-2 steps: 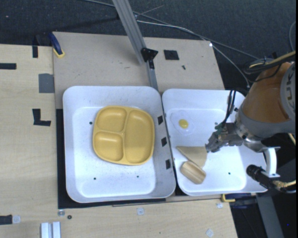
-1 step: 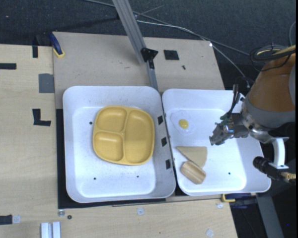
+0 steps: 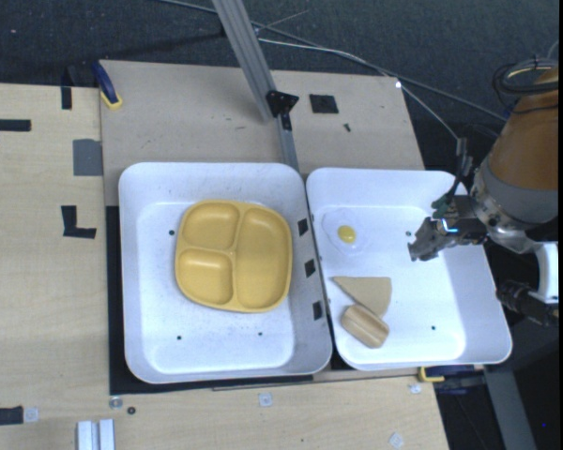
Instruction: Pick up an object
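Observation:
The right bin [image 3: 469, 340] holds a fried egg toy [image 3: 345, 235] near its back left, a tan wedge-shaped slice [image 3: 368, 291] toward the front left, and a small brown bread roll [image 3: 365, 326] touching the wedge's front. My gripper [image 3: 425, 245] hovers over the right part of this bin, to the right of the egg, with nothing visible between its fingers. The orange-banded arm [image 3: 530, 153] reaches in from the right edge.
The left bin [image 3: 145, 345] carries a yellow divided plate [image 3: 234, 255] in its middle. A grey metal pole [image 3: 244, 40] slants down from the top to the gap between the bins. Cables run across the dark floor behind the bench.

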Tool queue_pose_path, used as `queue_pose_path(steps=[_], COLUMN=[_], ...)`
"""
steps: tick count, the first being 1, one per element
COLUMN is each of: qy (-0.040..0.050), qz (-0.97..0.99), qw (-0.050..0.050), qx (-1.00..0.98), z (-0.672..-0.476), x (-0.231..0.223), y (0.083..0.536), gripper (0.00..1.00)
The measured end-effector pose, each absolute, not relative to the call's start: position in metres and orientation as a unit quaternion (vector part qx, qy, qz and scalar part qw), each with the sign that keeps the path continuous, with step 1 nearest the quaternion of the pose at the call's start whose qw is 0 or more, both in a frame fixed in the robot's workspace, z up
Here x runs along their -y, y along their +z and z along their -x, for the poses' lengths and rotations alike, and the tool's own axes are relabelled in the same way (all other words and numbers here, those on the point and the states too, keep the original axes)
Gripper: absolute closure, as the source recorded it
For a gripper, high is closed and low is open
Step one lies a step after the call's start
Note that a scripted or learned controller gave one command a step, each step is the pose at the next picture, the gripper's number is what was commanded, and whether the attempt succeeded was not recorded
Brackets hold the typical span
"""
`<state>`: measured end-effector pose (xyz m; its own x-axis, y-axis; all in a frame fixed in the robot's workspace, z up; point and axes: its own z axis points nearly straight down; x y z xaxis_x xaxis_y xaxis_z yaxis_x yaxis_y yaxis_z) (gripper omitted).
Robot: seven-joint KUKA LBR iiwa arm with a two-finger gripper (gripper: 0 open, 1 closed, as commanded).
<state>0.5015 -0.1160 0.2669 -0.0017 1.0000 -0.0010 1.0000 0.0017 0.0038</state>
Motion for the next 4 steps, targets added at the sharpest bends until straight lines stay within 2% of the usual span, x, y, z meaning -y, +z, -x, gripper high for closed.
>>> queue_pose_path(steps=[1, 2, 3, 4], qy=[-0.0009, -0.0008, -0.0004, -0.0008], qz=[-0.705, -0.706, -0.704, -0.705], qw=[-0.001, -0.001, -0.001, -0.001], qx=[-0.709, -0.709, -0.71, -0.709], z=[-0.518, -0.532, -0.544, -0.563], x=[0.067, 0.027, -0.034, -0.08], y=[0.248, 0.24, 0.236, 0.221], gripper=[1.0, 1.0, 1.0, 1.0])
